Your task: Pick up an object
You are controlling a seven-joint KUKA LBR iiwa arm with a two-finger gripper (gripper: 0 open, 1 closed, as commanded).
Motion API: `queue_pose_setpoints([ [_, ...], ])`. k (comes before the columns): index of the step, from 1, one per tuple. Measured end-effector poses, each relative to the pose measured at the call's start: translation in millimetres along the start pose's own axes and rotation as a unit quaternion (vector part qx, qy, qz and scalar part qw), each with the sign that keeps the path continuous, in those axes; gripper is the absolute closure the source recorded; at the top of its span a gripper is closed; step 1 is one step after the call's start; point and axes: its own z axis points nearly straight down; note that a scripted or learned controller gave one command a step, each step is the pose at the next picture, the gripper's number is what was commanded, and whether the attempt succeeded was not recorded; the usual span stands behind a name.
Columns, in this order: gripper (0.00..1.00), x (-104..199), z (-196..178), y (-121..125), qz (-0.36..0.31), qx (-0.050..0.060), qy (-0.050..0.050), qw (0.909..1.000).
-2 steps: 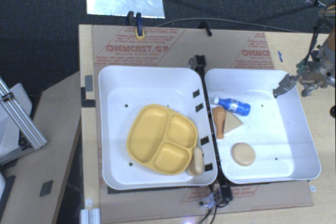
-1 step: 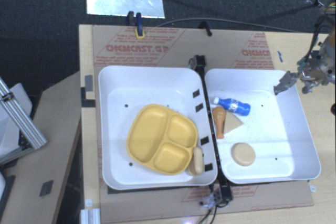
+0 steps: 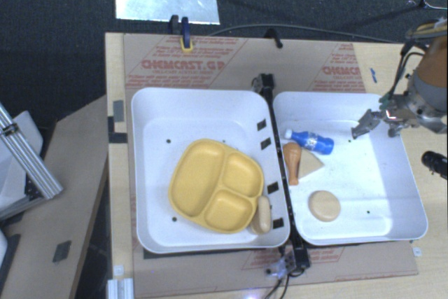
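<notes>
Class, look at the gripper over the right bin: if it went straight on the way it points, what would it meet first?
Probably the blue bottle; the gripper points leftward toward it, though height is unclear.

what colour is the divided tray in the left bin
Yellow. The divided tray shows best in the camera view, lying in the left bin.
</notes>
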Motion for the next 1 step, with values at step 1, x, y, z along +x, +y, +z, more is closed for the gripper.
queue_pose_setpoints([
  [1,0.00,-2.0,61.0,4.8,0.000,0.000,0.000,1.0000],
])
